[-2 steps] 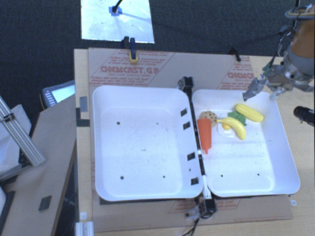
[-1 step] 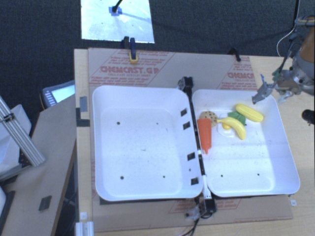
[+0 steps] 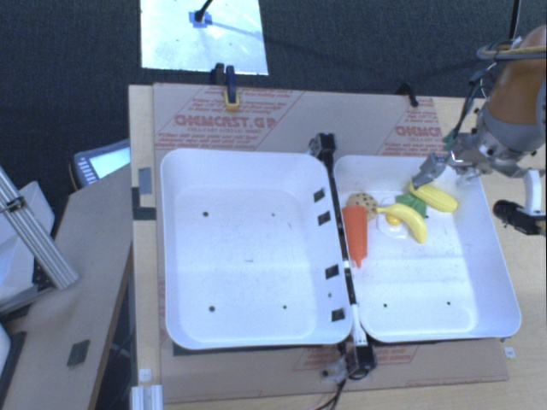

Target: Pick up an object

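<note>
Right bin: nearest the camera; toys clustered at its far left.
Left bin: beside it, black clips along the shared edge.
Arm: reaches in from the right, above the right bin's far edge.
Carrot: orange, lying against the bins' shared edge.
Bananas: two, yellow, just below the gripper.
Gripper state: cannot tell; nothing visibly between the fingers.
</note>
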`<action>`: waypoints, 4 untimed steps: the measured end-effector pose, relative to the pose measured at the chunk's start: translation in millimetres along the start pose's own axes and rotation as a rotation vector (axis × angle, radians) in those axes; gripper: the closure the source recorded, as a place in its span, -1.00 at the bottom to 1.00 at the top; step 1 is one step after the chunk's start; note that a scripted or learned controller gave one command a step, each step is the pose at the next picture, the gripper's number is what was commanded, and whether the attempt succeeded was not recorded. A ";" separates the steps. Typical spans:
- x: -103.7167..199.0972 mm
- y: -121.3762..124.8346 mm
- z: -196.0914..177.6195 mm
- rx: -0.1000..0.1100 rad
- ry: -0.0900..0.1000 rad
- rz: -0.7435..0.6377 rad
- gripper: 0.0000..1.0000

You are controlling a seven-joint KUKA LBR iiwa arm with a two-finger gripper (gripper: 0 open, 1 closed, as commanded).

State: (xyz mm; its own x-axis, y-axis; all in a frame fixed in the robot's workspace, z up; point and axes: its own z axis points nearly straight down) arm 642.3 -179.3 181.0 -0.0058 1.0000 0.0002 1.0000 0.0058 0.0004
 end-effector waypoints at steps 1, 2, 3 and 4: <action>-28.7 11.9 25.7 -0.003 -0.002 0.006 -1.00; 21.8 10.7 -10.1 -0.004 0.000 -0.002 -1.00; 32.3 -10.3 10.8 0.001 0.000 0.004 -1.00; 54.2 -2.0 7.1 -0.002 -0.001 -0.001 -1.00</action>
State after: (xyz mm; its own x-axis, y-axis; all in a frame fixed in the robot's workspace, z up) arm 640.0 -125.1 174.0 -0.0069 1.0000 -0.0004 1.0000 0.0069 0.0029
